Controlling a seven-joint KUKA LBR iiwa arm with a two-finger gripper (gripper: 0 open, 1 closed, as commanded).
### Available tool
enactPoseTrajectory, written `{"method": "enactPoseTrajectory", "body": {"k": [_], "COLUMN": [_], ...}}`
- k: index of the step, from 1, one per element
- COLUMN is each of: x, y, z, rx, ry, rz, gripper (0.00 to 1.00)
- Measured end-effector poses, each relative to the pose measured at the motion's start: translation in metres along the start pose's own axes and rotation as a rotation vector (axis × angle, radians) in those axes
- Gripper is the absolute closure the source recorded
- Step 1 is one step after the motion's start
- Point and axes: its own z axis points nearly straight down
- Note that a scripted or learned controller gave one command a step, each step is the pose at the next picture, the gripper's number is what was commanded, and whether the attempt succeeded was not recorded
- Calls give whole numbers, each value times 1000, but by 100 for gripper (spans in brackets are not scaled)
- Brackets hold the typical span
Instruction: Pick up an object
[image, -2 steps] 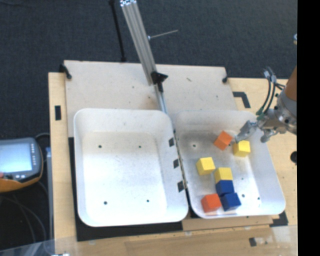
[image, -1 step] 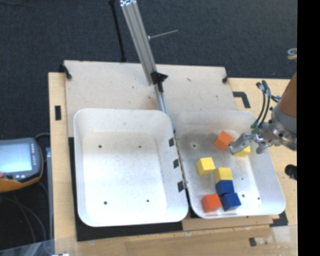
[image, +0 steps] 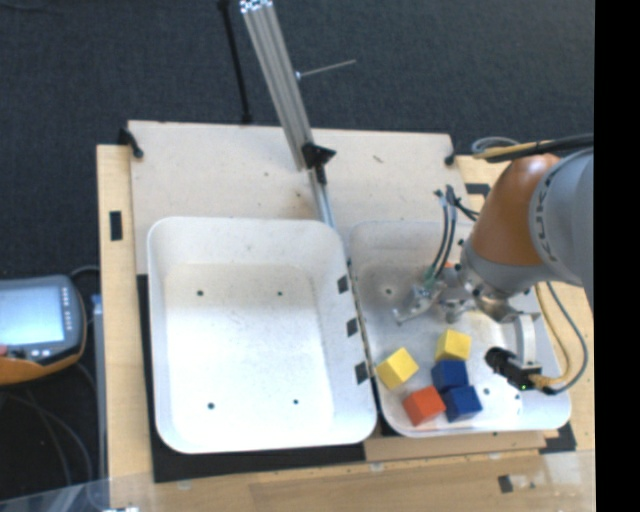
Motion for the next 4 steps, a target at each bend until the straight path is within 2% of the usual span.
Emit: {"method": "enactPoseTrajectory", "body": {"k": [1,2,3,4], "x": [-59,-55,-61,-61], "y": [-37,-35,65,67], "z": [-32,-30,2,-9], "rx": [0,0,2,0], "ry": [-3,0,-2,-5], "rz": [5,2,1,-8], "gripper": [0,0,0,100]}}
